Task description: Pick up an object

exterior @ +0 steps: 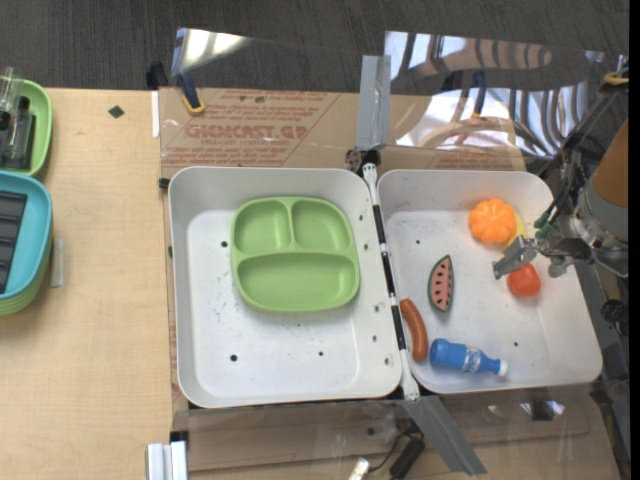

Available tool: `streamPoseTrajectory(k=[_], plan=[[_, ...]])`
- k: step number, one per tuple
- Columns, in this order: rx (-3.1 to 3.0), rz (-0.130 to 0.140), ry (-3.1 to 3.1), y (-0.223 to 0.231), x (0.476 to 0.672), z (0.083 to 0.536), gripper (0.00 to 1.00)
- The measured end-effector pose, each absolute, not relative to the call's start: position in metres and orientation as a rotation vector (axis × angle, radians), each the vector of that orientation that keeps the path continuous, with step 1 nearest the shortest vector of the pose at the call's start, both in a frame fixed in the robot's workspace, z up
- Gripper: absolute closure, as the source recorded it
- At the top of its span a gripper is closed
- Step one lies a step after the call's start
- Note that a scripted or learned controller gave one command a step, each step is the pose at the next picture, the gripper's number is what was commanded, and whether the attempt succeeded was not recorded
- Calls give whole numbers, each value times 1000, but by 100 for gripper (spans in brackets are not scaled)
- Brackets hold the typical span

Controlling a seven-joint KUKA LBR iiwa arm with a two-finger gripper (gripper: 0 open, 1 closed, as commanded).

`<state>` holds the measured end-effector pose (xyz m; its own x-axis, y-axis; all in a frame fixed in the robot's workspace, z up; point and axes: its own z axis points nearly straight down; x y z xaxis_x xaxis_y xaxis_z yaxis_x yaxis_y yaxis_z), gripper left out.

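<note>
Fingers (516,259) sit just above a small red round toy (524,282); whether they pinch it, I cannot tell. Both white bins (200,368) rest on a pale wooden counter (90,368), dark carpet (300,8) behind.

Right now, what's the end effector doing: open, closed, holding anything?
End effector: low over the right bin, beside the red object and orange fruit; open or closed cannot be told, nothing visibly held.

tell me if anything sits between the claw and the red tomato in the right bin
Nothing visible does. The claw hangs right over the red tomato, close above its top edge. The orange fruit sits off to the upper left, and the watermelon slice lies farther left, both clear of it.
</note>
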<state>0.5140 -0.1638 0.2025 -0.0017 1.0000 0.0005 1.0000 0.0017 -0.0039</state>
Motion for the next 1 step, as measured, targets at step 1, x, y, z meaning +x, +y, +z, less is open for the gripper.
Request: streamPoseTrajectory(k=[1], plan=[[-1980, 1, -2437, -130, 497, 91, 0]])
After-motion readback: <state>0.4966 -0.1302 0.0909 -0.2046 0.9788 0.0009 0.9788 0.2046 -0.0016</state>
